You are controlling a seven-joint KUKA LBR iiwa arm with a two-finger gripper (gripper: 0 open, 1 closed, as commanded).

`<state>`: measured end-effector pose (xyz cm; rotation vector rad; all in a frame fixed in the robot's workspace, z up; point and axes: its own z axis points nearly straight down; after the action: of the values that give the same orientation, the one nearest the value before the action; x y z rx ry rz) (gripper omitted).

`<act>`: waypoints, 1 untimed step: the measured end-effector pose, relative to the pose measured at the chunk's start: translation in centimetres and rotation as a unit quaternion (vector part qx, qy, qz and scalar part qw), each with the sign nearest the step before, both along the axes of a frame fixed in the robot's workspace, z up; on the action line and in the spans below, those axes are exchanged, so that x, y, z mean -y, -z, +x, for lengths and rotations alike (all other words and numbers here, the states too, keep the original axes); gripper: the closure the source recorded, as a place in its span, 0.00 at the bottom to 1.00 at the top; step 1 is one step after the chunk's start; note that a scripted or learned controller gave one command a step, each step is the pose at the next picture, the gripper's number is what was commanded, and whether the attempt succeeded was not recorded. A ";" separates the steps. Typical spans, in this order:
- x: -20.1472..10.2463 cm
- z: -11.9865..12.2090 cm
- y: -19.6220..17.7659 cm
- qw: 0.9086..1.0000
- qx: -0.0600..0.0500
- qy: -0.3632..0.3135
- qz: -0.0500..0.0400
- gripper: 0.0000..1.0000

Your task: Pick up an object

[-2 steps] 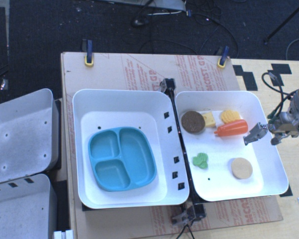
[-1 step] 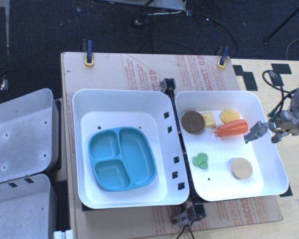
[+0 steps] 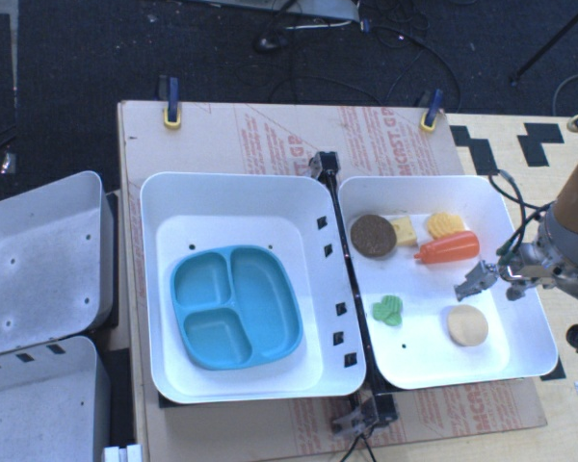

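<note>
Gripper [image 3: 496, 284]: fingers parted, holding nothing, hovering just above the round beige cookie-like piece [image 3: 468, 325], which lies flat in right bin [image 3: 530, 354].

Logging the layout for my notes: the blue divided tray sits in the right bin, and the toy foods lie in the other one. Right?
Not quite. The camera view shows the blue divided tray in the left bin; the toy foods lie in the right bin.

1. Blue divided tray [image 3: 236, 306]: well left of the gripper [image 3: 481, 282], lying flat in the left white bin [image 3: 159, 258].
2. Yellow clamp [image 3: 431, 115]: on the board's far edge, beyond the gripper and slightly left.
3. Spare white trays [image 3: 39, 248]: farthest left of the gripper, off the board [image 3: 260, 138].
</note>
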<state>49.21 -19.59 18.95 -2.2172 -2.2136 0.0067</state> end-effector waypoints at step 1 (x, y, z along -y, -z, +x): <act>0.5 -1.0 5.8 1.000 0.000 0.000 0.000 0.00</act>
<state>48.23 -20.11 13.19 -2.2176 -2.2123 0.0065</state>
